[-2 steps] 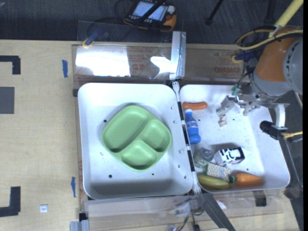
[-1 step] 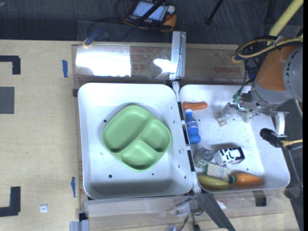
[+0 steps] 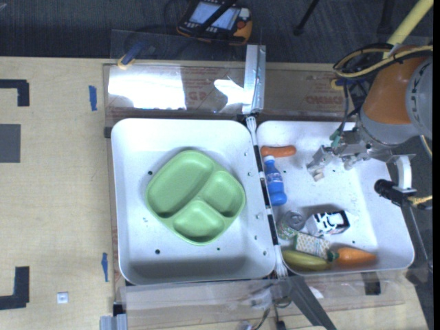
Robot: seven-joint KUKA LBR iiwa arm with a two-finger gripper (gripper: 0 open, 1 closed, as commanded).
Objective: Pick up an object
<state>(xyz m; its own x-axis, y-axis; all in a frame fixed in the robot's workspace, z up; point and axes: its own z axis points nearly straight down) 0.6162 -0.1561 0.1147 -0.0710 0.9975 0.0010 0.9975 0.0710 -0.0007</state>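
Several small objects lie in the right bin [image 3: 357, 198], and any of them can serve the task. Closest to the gripper [image 3: 322, 165] is an orange sausage-like piece [image 3: 278, 152], to the gripper's left by the bin's far wall. A blue bottle [image 3: 275, 181] lies below it, along the wall between the two bins. Further toward the near edge are a black-and-white item [image 3: 330, 220], a banana [image 3: 304, 259] and a carrot [image 3: 354, 256], packed close together. The gripper hangs over bare bin floor with nothing between its fingers; how wide they stand I cannot tell.

Risk, in my judgement: if it descends here, it closes on nothing. Near the dividing wall, a finger may strike the rim, or the round bottle may roll away. The left bin [image 3: 130, 184] holds a green divided plate [image 3: 196, 195].
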